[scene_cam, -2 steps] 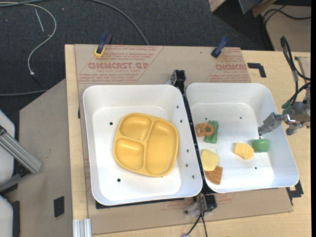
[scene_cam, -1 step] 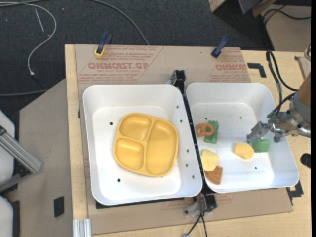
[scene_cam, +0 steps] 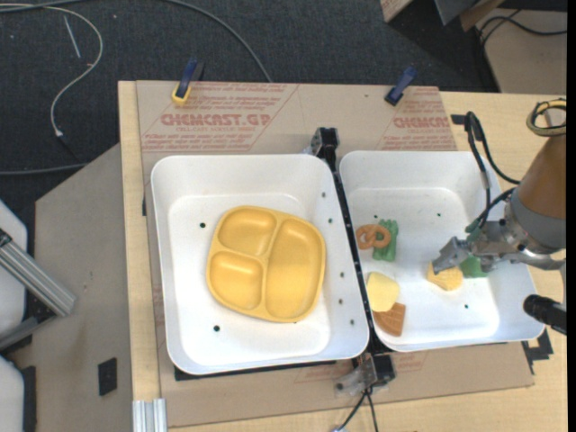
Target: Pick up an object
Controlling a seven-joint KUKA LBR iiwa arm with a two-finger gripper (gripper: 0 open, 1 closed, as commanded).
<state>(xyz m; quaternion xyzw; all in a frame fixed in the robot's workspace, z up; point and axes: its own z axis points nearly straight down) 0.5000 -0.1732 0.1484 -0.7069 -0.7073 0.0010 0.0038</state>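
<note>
The right bin (scene_cam: pixel 407 159) holds several small toy foods. A brown pretzel (scene_cam: pixel 370 236) lies against a green block (scene_cam: pixel 388 242) near the bin's left wall. Closer to the front, a pale yellow piece (scene_cam: pixel 382 289) rests beside a brown wedge (scene_cam: pixel 392 319). My gripper (scene_cam: pixel 455 264) is down low in the right half of this bin. It sits just above a small yellow chunk (scene_cam: pixel 445 282), and a green bit (scene_cam: pixel 478 267) shows right beside it. I see nothing clearly held.
The left bin (scene_cam: pixel 180 180) carries a yellow divided plate (scene_cam: pixel 267 262). Black cables (scene_cam: pixel 479 156) run along the right bin's far right side. Blue clamps (scene_cam: pixel 186 81) grip the cardboard base at the back.
</note>
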